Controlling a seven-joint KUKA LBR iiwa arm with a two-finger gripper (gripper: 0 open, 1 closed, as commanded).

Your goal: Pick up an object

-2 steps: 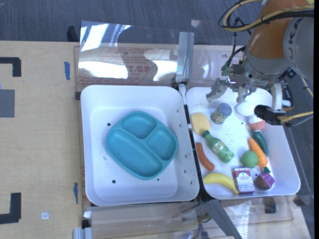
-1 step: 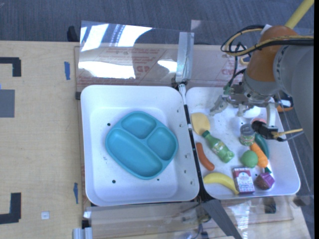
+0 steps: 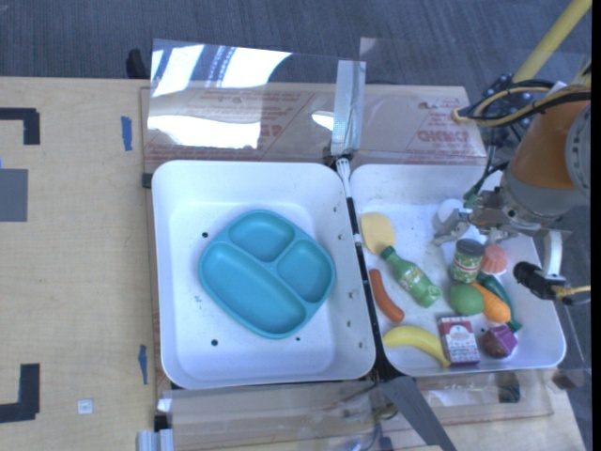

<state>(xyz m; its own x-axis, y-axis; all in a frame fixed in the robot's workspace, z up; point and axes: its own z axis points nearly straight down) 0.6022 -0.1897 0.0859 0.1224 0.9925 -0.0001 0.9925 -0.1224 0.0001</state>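
Observation:
The right bin [image 3: 413, 205] holds several toy foods. A yellow pear-like piece [image 3: 377, 232] lies at its left, with a green bottle [image 3: 411, 279] and a red sausage [image 3: 385, 295] below it. Along the front lie a banana [image 3: 416, 342], a small red box [image 3: 457, 338] and a purple piece [image 3: 499, 342]. A small can [image 3: 466, 260], a green lime [image 3: 465, 299], a carrot [image 3: 497, 300] and a pink piece [image 3: 496, 257] cluster at the right. My gripper [image 3: 456, 224] hangs over the bin's upper right, just above the can, with nothing visibly in it.
The left bin [image 3: 178, 205] carries a blue divided plate [image 3: 268, 272]. A clear panel [image 3: 282, 116] stands behind both bins. The arm's grey wrist and orange band [image 3: 549, 153] cover the right bin's far right corner. Cables [image 3: 493, 101] loop above it.

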